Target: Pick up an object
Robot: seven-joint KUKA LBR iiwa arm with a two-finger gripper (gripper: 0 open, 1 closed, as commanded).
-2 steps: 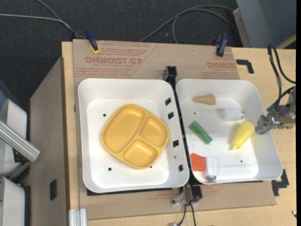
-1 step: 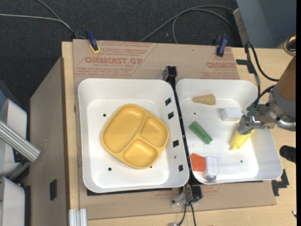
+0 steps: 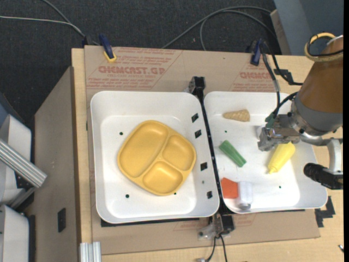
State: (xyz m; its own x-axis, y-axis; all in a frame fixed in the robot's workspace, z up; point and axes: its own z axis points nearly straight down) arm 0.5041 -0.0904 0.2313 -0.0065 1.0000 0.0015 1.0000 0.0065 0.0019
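In the right bin point(image 3: 305, 201) lie a yellow bottle-shaped object point(image 3: 280, 158), a green block point(image 3: 233, 153), a tan cone-shaped piece point(image 3: 236, 115), an orange-red item point(image 3: 229, 188) and a pale clear item point(image 3: 245, 195). My gripper point(image 3: 275, 136) hangs low over the right bin, directly at the upper end of the yellow object, which slants down and left from under it. The gripper's metal body hides where the two meet. The green block lies about a hand's width to the gripper's left.
The left bin point(image 3: 103, 146) holds a yellow divided plate point(image 3: 157, 157). A black divider with clips point(image 3: 203, 141) runs between the bins. The arm's grey and orange body point(image 3: 324, 86) covers the right bin's far right side. Cables point(image 3: 272, 64) trail at the back.
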